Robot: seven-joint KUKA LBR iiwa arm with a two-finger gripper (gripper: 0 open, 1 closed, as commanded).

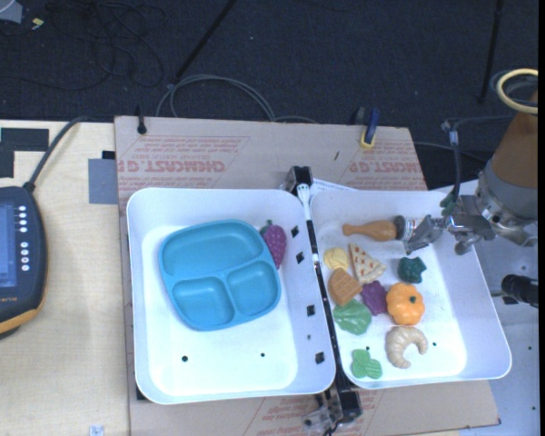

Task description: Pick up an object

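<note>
Currently gripper [421,233] low over right bin [486,334], far side, tips just beside thick end of drumstick [373,230]; finger opening not readable, nothing seen between them. Pizza slice [366,265], orange pumpkin [405,303], croissant [405,344] nearer in same bin. Blue tray [220,274] in left bin [154,352]

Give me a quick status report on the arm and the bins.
Pincer low over right white bin, beside brown toy drumstick. Nothing visibly gripped. Orange toy pumpkin, beige croissant close by.
</note>
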